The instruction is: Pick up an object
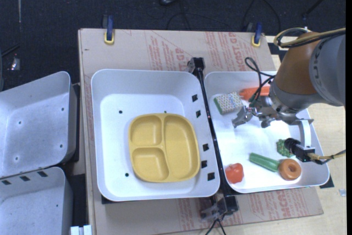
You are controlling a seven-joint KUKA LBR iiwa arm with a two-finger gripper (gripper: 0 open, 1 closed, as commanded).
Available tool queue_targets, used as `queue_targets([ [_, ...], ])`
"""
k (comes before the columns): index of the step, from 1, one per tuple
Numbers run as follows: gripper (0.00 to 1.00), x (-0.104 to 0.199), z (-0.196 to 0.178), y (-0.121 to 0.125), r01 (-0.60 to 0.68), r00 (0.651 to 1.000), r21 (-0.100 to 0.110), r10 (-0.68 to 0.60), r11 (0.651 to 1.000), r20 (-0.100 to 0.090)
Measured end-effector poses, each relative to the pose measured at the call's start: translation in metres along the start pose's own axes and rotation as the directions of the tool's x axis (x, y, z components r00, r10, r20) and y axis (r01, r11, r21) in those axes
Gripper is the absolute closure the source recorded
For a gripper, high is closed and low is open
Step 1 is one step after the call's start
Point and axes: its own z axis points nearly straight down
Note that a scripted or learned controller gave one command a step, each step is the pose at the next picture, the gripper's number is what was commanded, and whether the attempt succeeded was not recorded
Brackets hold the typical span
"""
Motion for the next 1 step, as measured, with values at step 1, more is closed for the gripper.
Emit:
queue_targets([
  [1,0.00,0.0005,0.0138,0.0000,0.001,1.000,0.000,-0.001,1.000,0.000],
])
